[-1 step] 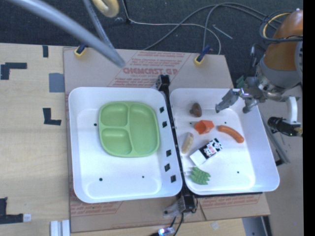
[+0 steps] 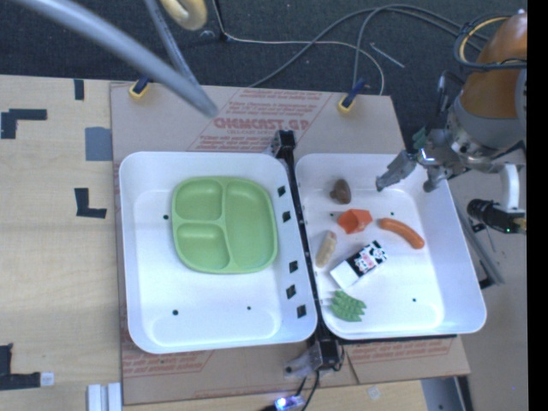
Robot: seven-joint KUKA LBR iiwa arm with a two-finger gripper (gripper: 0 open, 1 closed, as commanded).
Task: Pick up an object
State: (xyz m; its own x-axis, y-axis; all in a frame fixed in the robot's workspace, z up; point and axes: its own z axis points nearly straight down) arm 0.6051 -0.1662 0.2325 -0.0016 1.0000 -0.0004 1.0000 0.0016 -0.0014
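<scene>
The right bin (image 2: 445, 264) holds several small items: a brown lump (image 2: 341, 190), a red-orange piece (image 2: 354, 220), an orange sausage (image 2: 402, 232), a beige piece (image 2: 325, 248), a white and black box (image 2: 360, 262) and a green leafy toy (image 2: 348, 306). My gripper (image 2: 405, 181) hangs over the bin's far right part, above and to the right of the brown lump. Its fingers stand open with nothing between them.
A green divided plate (image 2: 225, 224) lies in the left bin (image 2: 145, 255). A black divider (image 2: 295, 229) runs between the two bins. Cables (image 2: 360, 41) trail across the dark floor behind the bench.
</scene>
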